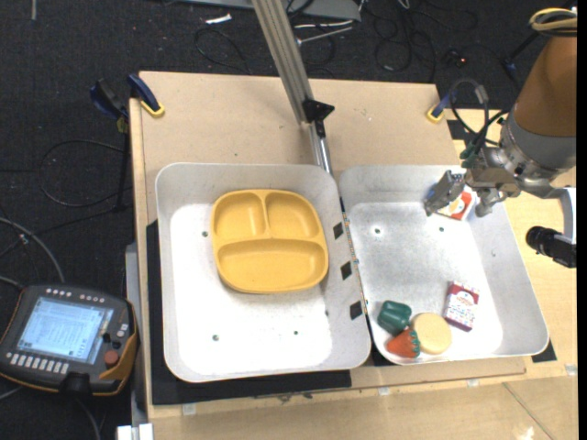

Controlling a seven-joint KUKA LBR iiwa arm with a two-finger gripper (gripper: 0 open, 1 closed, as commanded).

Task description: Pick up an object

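Observation:
My gripper (464,197) hangs over the far right part of the right bin (404,236). Its two grey fingers (443,192) are spread apart, so it is open. A small orange and white object (459,208) lies between and just below them; I see no finger pressing on it. At the bin's near edge sit a green object (394,315), a red object (402,343), a pale yellow round object (433,333) and a small red and white box (461,306).
A yellow divided plate (271,241) lies in the left bin (183,273). A metal pole (289,53) slants up from between the bins. A teach pendant (64,333) rests on the floor at the lower left.

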